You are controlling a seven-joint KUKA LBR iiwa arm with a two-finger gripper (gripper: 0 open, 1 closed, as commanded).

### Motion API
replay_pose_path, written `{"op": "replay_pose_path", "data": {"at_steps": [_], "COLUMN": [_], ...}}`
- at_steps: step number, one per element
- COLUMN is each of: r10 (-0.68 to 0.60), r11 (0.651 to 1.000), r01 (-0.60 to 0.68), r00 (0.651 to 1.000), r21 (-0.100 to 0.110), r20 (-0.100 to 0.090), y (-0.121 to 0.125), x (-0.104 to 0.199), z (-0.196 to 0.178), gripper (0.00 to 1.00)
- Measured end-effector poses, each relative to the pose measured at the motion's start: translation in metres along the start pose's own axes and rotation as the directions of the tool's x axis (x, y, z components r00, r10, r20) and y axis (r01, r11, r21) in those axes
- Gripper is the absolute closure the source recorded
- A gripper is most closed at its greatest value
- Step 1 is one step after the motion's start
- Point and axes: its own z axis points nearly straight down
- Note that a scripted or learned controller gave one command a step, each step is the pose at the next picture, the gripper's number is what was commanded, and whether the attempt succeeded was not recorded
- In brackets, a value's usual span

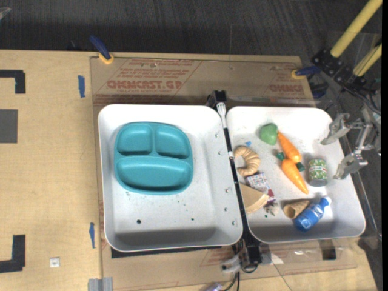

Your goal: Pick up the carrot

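Arm: it comes in from the right edge, low over the rim of the right bin [339,220]; little of its body shows, mostly the metal end hardware.
Gripper: the gripper [343,148] hangs at the right bin's right-hand wall, with one finger [335,130] up near the far corner and the other lower down by the rim.
Pincer state: the two fingers stand apart, with nothing between them.
Carrot: two orange carrots lie in the right bin, end to end at a slant. The upper carrot [288,147] sits just beside a green piece [268,132]; the lower carrot [294,174] runs down toward the bin's middle and lies just beside a small round jar [317,170].
Gripper to carrot: apart, with the jar and bare bin floor between them.
Other things in the right bin: a pale ring-shaped pastry [247,160] near the divider, a small printed packet [257,181] below it, a tan wedge [255,199], a cone-like piece [296,208] and a blue bottle [311,216] near the front.
Left bin: the left bin [121,223] holds a teal sectioned plate [153,157] with three compartments.
Writing: red print runs across the cardboard sheet [145,80] behind the bins; the letters are too blurred for me to read with confidence. The packet's print is too small to make out.
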Motion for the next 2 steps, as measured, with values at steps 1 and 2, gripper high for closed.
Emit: {"op": "replay_pose_path", "data": {"at_steps": [1, 2], "r10": [0.185, 0.182], "r11": [0.983, 0.983], "r01": [-0.185, -0.182], "r00": [0.983, 0.983], "r21": [0.000, 0.001], "r20": [0.005, 0.010], "y": [0.043, 0.044], "x": [-0.044, -0.046], "z": [0.161, 0.151], "gripper": [0.00, 1.00]}}
